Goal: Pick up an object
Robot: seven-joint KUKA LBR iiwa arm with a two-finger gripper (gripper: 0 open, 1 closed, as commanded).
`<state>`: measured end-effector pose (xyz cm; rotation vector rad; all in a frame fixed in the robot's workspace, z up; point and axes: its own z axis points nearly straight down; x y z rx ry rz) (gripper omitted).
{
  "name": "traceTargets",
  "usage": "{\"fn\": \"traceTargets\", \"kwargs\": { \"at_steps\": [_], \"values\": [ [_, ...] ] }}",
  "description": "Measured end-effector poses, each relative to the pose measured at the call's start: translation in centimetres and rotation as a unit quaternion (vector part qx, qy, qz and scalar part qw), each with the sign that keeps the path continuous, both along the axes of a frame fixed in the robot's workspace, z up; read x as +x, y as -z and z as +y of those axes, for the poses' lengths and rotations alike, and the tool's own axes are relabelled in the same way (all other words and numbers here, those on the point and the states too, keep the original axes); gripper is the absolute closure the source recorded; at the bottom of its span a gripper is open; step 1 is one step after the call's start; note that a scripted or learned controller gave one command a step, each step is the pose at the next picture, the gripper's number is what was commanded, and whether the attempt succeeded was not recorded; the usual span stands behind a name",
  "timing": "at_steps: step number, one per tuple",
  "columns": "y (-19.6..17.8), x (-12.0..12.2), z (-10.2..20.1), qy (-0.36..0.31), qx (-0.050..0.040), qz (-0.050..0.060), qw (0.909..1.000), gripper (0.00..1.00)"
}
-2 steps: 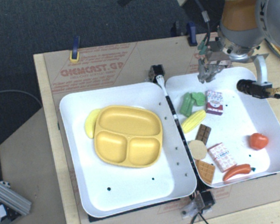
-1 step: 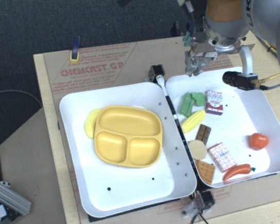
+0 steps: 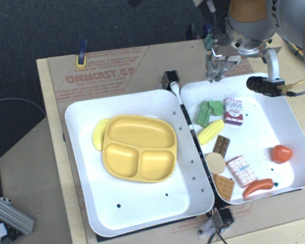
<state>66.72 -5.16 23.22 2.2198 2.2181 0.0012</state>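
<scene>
Hanging over the far edge of the right bin (image 3: 298,125), the gripper (image 3: 219,67) sits below the orange band of the arm (image 3: 262,0); its metal fingers point down toward the rim, and whether they are parted or closed cannot be told from this angle. Nothing shows between them.

The objects to pick lie scattered in the right bin. A corn cob (image 3: 211,132), yellow and bumpy, lies near the bin's left wall with its long axis running from lower left to upper right. Just beyond it is a green, leafy-looking toy (image 3: 208,111), and to its right a small white and dark red packet (image 3: 233,111). A brown chocolate-like bar (image 3: 221,146) tilts beside the cob, touching a pale round disc (image 3: 215,163). Below that rests a tan waffle-textured piece (image 3: 224,186). A white and red patterned packet (image 3: 241,170) lies slanted near a smooth red sausage (image 3: 258,187), whose long axis runs nearly left to right. A round red-orange tomato (image 3: 281,153) sits apart toward the right wall.

The left bin (image 3: 92,173) holds a glossy yellow plastic tray (image 3: 139,148) with three compartments, overlapping a yellow banana-shaped piece (image 3: 99,133). Both bins rest on a cardboard sheet (image 3: 111,71) on the desk (image 3: 36,181).
</scene>
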Motion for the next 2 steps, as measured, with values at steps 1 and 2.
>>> {"fn": "traceTargets", "kwargs": {
  "at_steps": [1, 2],
  "values": [
    [1.7, -0.4, 0.2, 0.0, 0.001, 0.003, 1.0, 1.0],
    [0.3, -1.2, 1.3, -0.001, 0.0013, 0.002, 1.0, 1.0]
  ]
}}
